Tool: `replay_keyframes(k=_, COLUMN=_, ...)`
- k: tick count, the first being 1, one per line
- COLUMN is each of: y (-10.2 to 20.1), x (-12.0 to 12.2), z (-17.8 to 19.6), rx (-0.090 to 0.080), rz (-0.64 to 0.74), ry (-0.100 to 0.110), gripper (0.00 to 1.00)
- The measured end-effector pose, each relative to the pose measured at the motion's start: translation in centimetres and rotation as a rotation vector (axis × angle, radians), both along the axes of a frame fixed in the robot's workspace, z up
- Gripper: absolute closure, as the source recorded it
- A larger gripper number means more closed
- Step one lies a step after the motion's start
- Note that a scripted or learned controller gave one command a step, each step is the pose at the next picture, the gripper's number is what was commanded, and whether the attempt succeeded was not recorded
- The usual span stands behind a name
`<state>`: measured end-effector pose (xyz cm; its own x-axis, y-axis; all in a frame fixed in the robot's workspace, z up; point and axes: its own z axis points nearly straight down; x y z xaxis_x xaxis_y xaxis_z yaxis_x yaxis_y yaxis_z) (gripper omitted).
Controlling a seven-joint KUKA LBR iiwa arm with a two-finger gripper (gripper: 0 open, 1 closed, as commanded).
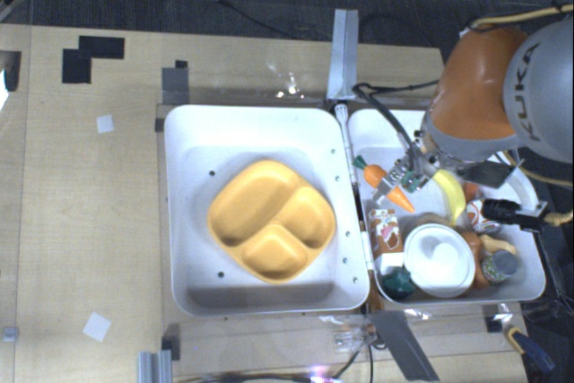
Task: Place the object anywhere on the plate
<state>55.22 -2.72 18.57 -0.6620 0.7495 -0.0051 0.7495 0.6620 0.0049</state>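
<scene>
Your gripper point(404, 179) hangs low in the right bin point(538, 278), and you cannot tell how it is set, since the wrist hides it. Just beneath and to its left lies a toy carrot point(387, 187), long axis running from upper left to lower right. The yellow three-part plate point(272, 218) sits in the left bin point(188, 193), well apart leftwards.
</scene>
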Motion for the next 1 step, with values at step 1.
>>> replay_keyframes(k=1, y=4.98, x=1.47, z=3.93, rx=0.001, rz=0.134, ry=-0.001, gripper=1.00)
